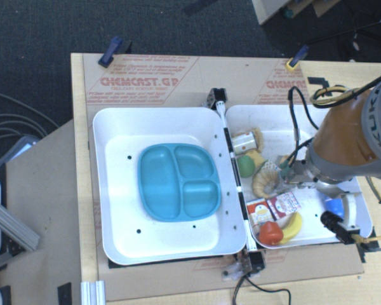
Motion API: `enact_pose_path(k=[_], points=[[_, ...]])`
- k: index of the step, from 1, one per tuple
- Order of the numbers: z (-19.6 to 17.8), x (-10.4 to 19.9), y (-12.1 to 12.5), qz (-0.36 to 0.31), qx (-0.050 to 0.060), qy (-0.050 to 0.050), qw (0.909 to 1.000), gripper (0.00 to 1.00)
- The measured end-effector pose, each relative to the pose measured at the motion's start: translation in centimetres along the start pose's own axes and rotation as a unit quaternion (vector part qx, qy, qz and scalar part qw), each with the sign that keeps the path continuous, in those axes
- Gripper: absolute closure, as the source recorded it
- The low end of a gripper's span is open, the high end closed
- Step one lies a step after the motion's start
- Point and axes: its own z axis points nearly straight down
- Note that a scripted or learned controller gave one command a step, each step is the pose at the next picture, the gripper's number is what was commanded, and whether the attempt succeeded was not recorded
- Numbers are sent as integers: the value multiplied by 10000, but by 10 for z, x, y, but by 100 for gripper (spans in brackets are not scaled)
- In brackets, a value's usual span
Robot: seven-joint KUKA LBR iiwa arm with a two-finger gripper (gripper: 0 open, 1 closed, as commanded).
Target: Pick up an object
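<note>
The right bin holds a pile of small items: a silver can with a tan end, a green ball, a beige lumpy piece, a red and white packet, a red tomato, a yellow banana and a blue object. My gripper hangs low over the bin's middle, right beside the beige piece and above the packet. The orange-banded arm covers its upper part.
The left bin bears a blue divided tray in its middle. A black divider runs between the bins. Cables loop over the right bin's back rim. Blue and yellow clamps sit on the board's far edge.
</note>
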Motion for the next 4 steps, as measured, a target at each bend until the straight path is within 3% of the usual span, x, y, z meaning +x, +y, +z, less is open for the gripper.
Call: enact_pose_path(k=[1,2,3,4], points=[[1,0,-1,-1,13,2,10000,0],[16,10,77,-20,79,40,10000,0],[6,10,77,-14,71,39,10000,100],[6,10,77,-14,73,40,10000,0]])
